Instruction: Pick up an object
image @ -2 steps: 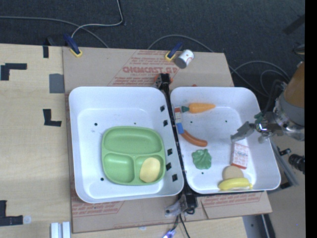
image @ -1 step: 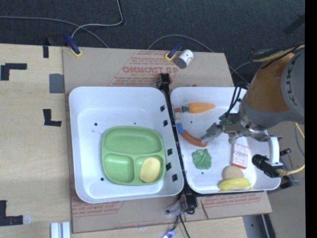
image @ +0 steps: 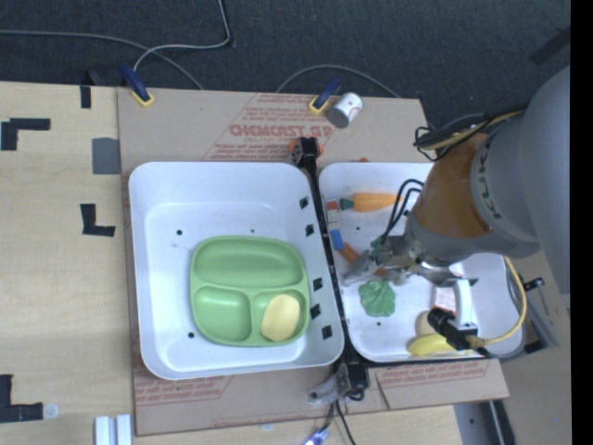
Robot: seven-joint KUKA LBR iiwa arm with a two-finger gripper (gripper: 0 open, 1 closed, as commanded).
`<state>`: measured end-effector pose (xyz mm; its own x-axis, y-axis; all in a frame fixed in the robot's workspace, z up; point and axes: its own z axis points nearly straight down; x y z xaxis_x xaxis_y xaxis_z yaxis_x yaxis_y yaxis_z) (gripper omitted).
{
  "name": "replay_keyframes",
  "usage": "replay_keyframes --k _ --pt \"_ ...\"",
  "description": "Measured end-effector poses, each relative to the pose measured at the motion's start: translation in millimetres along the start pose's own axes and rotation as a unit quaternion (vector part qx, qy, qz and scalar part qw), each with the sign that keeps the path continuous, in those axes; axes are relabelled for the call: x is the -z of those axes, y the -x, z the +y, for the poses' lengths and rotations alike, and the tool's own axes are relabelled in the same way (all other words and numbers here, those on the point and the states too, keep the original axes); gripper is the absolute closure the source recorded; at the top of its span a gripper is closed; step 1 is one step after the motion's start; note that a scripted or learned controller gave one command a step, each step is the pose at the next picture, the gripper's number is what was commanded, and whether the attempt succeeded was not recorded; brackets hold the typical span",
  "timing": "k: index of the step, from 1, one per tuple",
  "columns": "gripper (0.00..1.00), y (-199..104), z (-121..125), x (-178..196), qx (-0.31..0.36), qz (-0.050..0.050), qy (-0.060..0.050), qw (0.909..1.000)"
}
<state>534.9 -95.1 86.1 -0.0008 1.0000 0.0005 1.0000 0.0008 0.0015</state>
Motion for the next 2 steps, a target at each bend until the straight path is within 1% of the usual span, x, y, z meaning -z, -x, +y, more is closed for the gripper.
replay_keyframes --k 1,2 --pt "0.0 2.9 -37.6 2.4 0.0 -0.001 -0.001 1.0" --pt "1.0 2.7 -37.3 12.1 0.0 0.0 -0.001 1.0"
